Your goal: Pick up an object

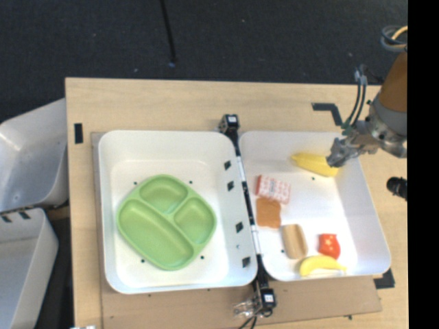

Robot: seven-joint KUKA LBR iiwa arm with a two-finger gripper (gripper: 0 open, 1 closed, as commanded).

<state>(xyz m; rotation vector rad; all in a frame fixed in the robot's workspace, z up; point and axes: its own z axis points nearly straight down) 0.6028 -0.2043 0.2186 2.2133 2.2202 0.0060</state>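
A: Gripper sits at the right bin's far side, touching a yellow banana; grasp state cannot be told.

B: Nearby lie a pink packet, bread slice, bun, tomato, second banana; a green tray occupies the left bin.

— Where's the camera sitting?

— Up above the bench, fixed, looking down at a slant. The far edge of the bench lies toward the top of the frame, with dark floor beyond it.

— How close?

— Far enough back to take in both white bins whole: the left bin and the right bin, side by side across the middle.

— And the arm?

— It comes in from the right edge, cut off by the frame.
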